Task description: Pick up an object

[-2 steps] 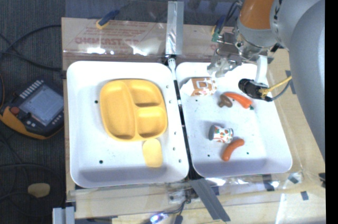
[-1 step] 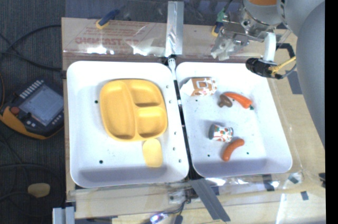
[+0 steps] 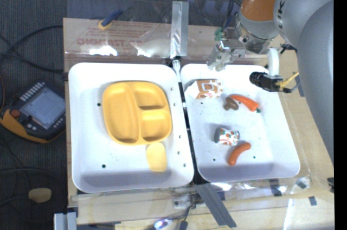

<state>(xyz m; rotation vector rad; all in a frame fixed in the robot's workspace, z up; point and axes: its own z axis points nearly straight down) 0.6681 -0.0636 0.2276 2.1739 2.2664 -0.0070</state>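
Observation:
My gripper [image 3: 218,59] hangs over the far left rim of the right bin [image 3: 282,131], above and slightly right of an orange-and-white toy [image 3: 207,88]; nothing shows in it. Further into that bin lie a small brown piece [image 3: 231,104] touching an orange carrot-like stick [image 3: 246,102], a grey, white and red can [image 3: 226,136] on its side, and an orange sausage shape [image 3: 238,152] near the front.
The left bin [image 3: 87,131] holds a yellow divided tray [image 3: 135,112] and a pale yellow block [image 3: 156,157]. A metal divider strip [image 3: 179,28] stands behind the bins' shared wall. A teach pendant [image 3: 35,109] lies on the floor at the left.

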